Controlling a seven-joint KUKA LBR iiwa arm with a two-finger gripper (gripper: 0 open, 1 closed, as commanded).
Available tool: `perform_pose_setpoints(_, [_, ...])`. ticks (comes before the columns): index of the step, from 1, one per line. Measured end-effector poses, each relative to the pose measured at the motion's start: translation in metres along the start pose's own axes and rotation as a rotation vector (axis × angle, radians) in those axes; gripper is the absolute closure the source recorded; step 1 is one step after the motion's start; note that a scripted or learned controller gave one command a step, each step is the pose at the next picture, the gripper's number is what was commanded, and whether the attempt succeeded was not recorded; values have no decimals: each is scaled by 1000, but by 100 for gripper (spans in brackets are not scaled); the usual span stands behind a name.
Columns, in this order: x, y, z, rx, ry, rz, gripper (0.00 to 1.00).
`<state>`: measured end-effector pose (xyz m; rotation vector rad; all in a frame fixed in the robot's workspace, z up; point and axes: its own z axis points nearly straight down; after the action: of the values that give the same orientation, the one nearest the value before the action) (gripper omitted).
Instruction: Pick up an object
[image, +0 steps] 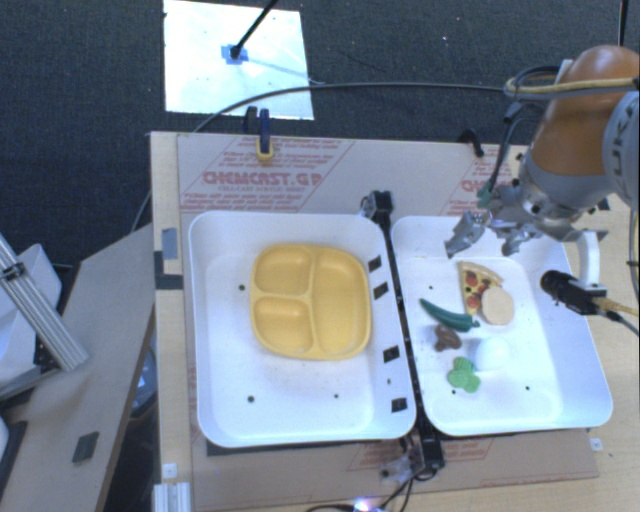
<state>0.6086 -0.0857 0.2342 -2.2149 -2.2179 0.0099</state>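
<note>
Overhead, the arm (585, 110) angles in, its empty end effector (490, 235) spread above the pizza slice (478, 285).

tray (310, 300) in left bin (215, 330)

text: "CHEMCAST GP" | red print | on board (262, 170) under the bins; smaller lines unreadable
</note>
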Motion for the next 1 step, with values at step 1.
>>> perform_pose_setpoints(1, [0, 2, -6, -11, -1, -2, 0])
